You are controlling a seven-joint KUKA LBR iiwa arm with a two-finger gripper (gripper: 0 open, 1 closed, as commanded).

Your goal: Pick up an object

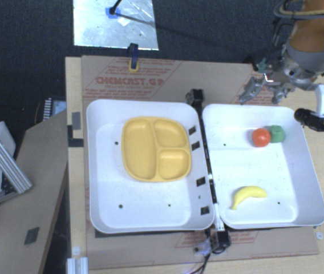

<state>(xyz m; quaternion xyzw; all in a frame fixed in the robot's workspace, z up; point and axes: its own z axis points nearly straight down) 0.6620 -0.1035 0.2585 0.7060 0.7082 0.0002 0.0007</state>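
You have the surface (150, 76), a cardboard-covered top with red print, carrying two shallow white bins side by side. The left bin (102, 170) holds a yellow divided plate (155, 148) with three compartments, lying flat near the bin's middle. The right bin (304, 170) holds three small things. The grey arm (316, 16) with its orange band comes in at the upper right and hangs over the far edge of the right bin.

Your hand (266, 90) sits just beyond the right bin's far rim, above the cardboard, with its two fingers spread apart and nothing between them. It is well apart from everything in the bin.

Of the things you could pick, the yellow banana (247, 196) lies in the near half of the right bin, curved, by itself. The red-orange ball (260, 137) rests in the far half, and the green object (276, 133) is touching it on the side toward the arm. Both lie nearer to your hand than the banana does.
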